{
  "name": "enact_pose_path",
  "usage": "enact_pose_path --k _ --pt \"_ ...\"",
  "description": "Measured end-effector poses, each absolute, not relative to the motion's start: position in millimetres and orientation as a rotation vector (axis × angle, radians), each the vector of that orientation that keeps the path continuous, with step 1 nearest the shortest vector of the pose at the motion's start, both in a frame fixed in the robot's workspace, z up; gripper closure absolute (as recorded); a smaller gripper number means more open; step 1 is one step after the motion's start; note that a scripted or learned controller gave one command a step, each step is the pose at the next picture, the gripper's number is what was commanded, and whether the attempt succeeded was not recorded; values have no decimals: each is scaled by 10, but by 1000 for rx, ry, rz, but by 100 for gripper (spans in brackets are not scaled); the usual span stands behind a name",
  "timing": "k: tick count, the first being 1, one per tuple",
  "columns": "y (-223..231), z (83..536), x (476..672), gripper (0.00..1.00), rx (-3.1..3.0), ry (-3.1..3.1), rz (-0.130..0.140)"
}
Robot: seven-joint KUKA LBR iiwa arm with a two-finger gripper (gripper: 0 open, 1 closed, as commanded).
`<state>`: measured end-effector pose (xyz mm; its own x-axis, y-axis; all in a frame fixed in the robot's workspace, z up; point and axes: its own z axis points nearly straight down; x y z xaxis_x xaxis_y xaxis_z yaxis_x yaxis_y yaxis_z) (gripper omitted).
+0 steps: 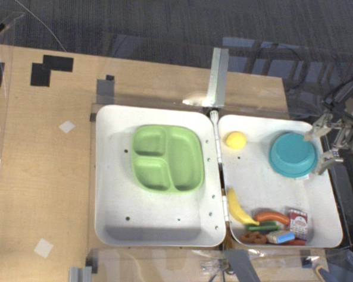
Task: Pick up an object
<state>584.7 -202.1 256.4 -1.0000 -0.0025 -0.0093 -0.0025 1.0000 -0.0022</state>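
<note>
The right bin (pixel 252 172) holds a teal bowl (pixel 292 154) at its far right, a yellow ball (pixel 235 140) near the divider, and a heap along the front. In that heap lie a banana (pixel 239 210), an orange-red sausage shape (pixel 271 218), a red and white box (pixel 298 221), a brown pretzel (pixel 255 236) and a blue piece (pixel 284 237). My gripper (pixel 323 145) hangs at the bin's right rim, just right of the bowl. Its fingers are spread open and hold nothing.
A green divided plate (pixel 166 158) lies in the middle of the left bin (pixel 109 211). A metal post (pixel 218 77) rises behind the divider between the bins. Cables and dark arm parts (pixel 352 94) crowd the far right.
</note>
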Motion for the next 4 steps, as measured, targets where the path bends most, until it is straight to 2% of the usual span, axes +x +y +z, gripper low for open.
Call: enact_pose_path --k 1,2,3,4 --pt "-2013 1424 6315 0 -278 3112 -2" --pt "-1459 883 6586 0 -466 3094 -1" --pt "-1680 879 6555 0 -199 3128 6" --pt "-780 987 6717 0 -247 3122 2"
